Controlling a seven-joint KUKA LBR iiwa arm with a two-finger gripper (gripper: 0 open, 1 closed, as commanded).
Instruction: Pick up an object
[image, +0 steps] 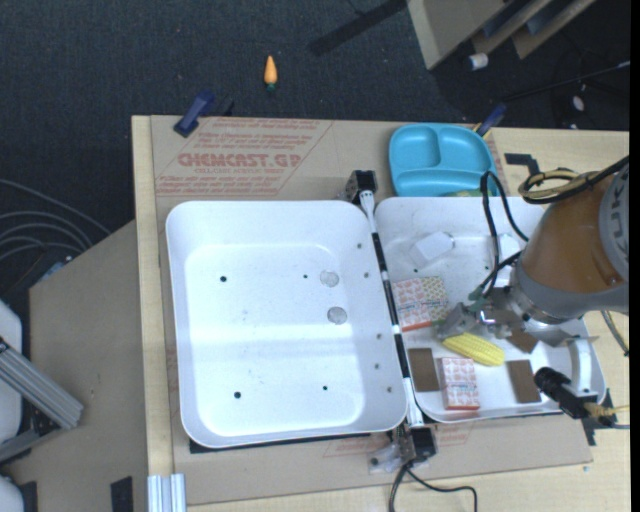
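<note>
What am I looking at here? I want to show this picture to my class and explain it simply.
One fixed camera looks down at a slant on a workbench. Two shallow white bins sit side by side: the left bin and the right bin. The grey and orange shape at the right is a robot arm, reaching into the right bin. Its gripper hovers near a yellow corn cob; whether it holds anything is unclear. Nearby lie small patterned packets and brown blocks. A blue divided tray rests behind the bins.

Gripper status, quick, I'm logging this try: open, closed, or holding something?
Gripper: cannot be told; it sits low in the right bin beside the yellow corn cob.
</note>
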